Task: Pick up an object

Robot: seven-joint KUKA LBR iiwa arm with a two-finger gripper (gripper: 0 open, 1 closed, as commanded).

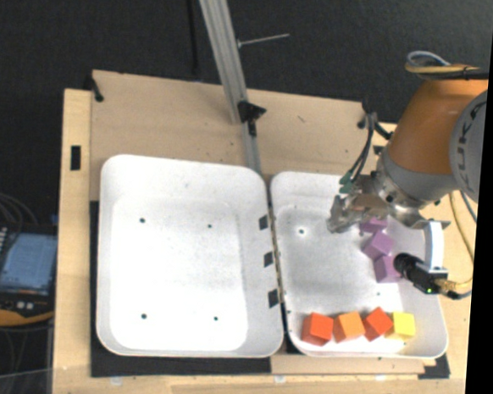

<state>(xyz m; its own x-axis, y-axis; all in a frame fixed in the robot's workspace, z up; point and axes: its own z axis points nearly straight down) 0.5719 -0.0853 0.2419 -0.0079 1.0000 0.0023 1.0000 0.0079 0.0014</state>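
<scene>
My gripper (349,215) hangs over the upper middle of the right bin (309,265), below the orange wrist. Just to its right lie two purple blocks: one (378,241) touches the gripper body's lower right side and is partly hidden by it, the other (386,267) sits just below the first. Along the bin's front edge stands a row of blocks: a red-orange one (318,328), an orange one (349,326), a red one (378,322) and a yellow one (404,324).
The left bin (182,259) lies beside the right one, with dark clips (269,259) along the seam between them. A slanted metal rail (231,67) rises from the back of the bench. A black cable fitting (417,272) hangs off the arm near the purple blocks.
</scene>
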